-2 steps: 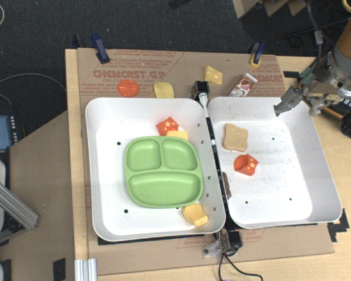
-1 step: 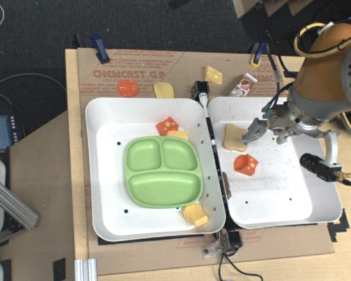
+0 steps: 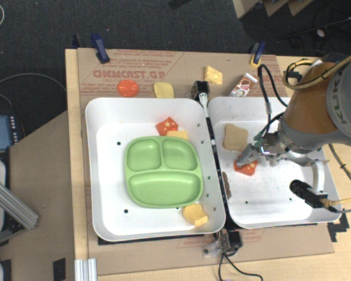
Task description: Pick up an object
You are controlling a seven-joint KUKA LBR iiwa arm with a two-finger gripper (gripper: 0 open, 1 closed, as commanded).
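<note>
In the right bin point(image 3: 269, 215), the red piece point(image 3: 248, 170) lies against the gripper point(image 3: 244, 158) tip, on its near side. I cannot tell whether the gripper is spread or pinching it. Just beyond sits a tan slab point(image 3: 234, 137).

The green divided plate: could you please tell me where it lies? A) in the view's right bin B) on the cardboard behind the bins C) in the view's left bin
C: the green divided plate lies flat on the floor of the view's left bin.
</note>
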